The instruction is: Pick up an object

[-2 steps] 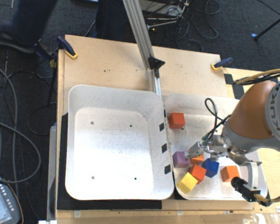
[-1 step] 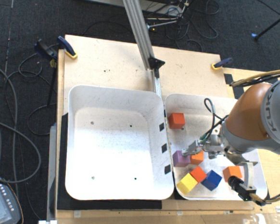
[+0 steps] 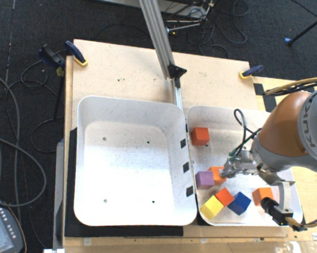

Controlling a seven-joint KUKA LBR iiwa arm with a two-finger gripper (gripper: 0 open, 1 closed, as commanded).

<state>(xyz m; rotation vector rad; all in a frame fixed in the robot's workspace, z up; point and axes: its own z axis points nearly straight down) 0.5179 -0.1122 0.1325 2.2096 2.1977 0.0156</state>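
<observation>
Where the gripper (image 3: 230,170) comes down into the right bin (image 3: 225,116), its tip sits low over a small orange block (image 3: 217,173), partly covering it. Whether the jaws are apart or together cannot be told from this slant, and nothing can be seen between them.

Touching that orange block on its left is a purple block (image 3: 204,179). Just below these lie a second orange block (image 3: 224,196), a yellow block (image 3: 212,207) at its lower left and a blue block (image 3: 240,203) at its right, all three close together near the bin's front rim. Another orange block (image 3: 262,195) rests further right, beside the black fitting under the arm. A fifth orange block (image 3: 200,136) stands alone, well apart, toward the back of the same bin.

Behind the gripper the arm (image 3: 289,131) reaches in from the right, its orange band bulking over the bin's right side, with cables looping above the wrist.

The left bin (image 3: 86,145) lies alongside, touching the right one. Both rest on a pale bench (image 3: 125,66) with clamps at its back corners.
</observation>
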